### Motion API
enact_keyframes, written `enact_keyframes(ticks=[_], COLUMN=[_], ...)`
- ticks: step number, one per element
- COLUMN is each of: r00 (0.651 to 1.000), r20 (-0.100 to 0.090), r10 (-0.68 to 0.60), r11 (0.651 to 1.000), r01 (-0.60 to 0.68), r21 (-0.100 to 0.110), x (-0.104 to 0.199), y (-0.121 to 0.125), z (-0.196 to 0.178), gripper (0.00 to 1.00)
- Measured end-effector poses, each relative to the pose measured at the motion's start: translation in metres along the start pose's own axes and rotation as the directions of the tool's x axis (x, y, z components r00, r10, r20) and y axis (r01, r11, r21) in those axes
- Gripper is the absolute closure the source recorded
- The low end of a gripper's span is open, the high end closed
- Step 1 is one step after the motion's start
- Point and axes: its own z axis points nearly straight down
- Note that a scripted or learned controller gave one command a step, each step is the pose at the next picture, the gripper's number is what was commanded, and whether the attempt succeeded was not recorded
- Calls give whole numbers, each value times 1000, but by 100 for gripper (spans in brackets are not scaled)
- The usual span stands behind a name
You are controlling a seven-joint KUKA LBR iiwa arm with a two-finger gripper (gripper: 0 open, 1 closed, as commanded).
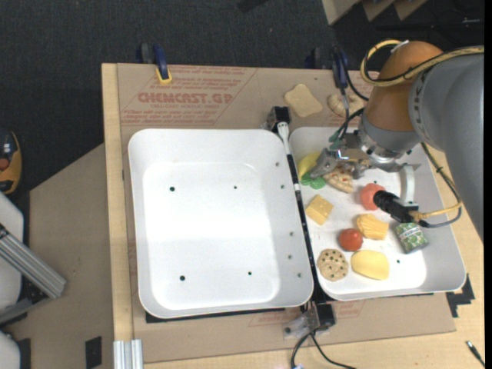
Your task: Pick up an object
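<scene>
My gripper (339, 157) hangs low over the far left part of the right bin (438, 275), under the orange band (400, 91) of the arm. Right below it lie a yellow and green piece (310, 172) and a tan speckled piece (339, 181). Farther forward in that bin are a cheese cube (319, 209), a red tomato (371, 196), an orange piece (373, 226), a small red ball (350, 239), a cookie (332, 264), a yellow lemon (370, 265) and a green can (413, 237). Nothing visibly hangs from the gripper.
The left bin (146, 206) lies beside the right one, with a black divider (296, 198) between them. A tan bread slice (303, 100) and a small beige item (337, 103) lie on the board behind the right bin. A cable (434, 214) loops over that bin.
</scene>
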Motion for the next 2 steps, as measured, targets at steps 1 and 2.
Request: enact_keyframes(ticks=[1,2], r00=[1000,1000], r20=[0,-2], r10=[5,-2], r11=[1000,1000], r01=[-5,2], r21=[-1,-5], x=[-3,60], y=[0,38], z=[-12,-103], gripper=[100,100])
